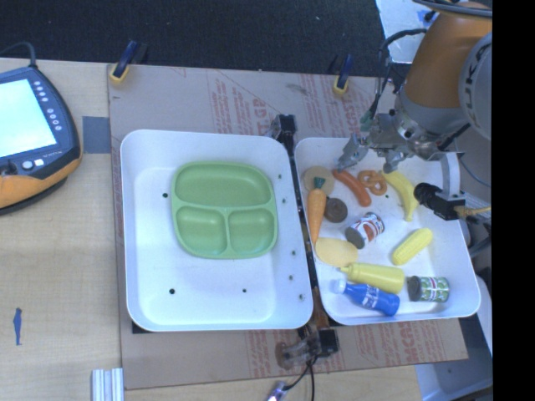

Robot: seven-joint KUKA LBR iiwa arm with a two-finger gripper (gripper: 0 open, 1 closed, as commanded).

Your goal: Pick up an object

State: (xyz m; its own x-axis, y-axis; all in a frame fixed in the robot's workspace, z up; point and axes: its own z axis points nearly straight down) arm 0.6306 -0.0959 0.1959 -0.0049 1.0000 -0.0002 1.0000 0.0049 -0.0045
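Camera view: green tray (224,209) in left bin (142,224).

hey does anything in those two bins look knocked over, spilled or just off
Nothing looks spilled or damaged. The right bin is a loose jumble: the blue bottle, yellow bottle and small can lie on their sides among toy foods such as the carrot and banana. The green divided plate sits flat in the left bin.
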